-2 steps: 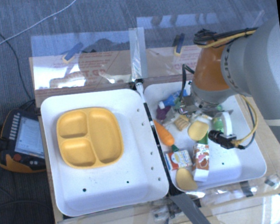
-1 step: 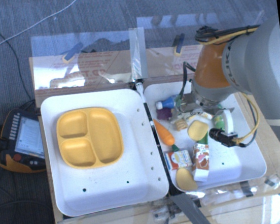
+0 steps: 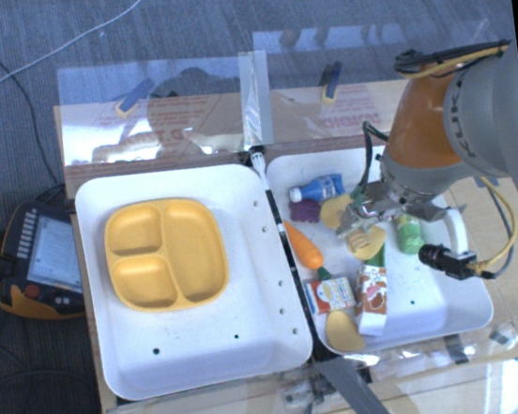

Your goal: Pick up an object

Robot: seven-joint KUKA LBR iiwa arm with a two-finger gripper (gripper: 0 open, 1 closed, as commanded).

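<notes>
The gripper (image 3: 369,208) is seen low inside the right bin (image 3: 462,312), hung from the grey arm (image 3: 475,125) with its orange band, which comes in from the right side. Whether the gripper is apart or together cannot be told; the wrist body covers it from above. Nothing can be confirmed as held. Landmark used: the orange carrot (image 3: 305,245), lying near the bin's left wall, long axis running diagonally from upper left to lower right. To the upper right of the carrot a white bottle with blue cap (image 3: 317,188) is laid roughly horizontal, with a purple item (image 3: 305,211) just below it. Right of the carrot, a yellow piece (image 3: 336,211) and a pale yellow wedge (image 3: 368,243) are found directly beside and under the gripper; these are judged the nearest candidates. Further right of the carrot a green object (image 3: 408,232) is seen, partly hidden by the arm. Below the carrot a small printed packet (image 3: 335,293), a red-and-white carton (image 3: 372,292) and a yellow rounded piece (image 3: 343,330) are grouped close together. Well to the left of the carrot, the left bin (image 3: 146,358) carries a yellow divided plate (image 3: 166,253). Judgement: the grasp is likely aimed at the yellow items touching or just beside the gripper; crowding there may spoil the pick.
</notes>
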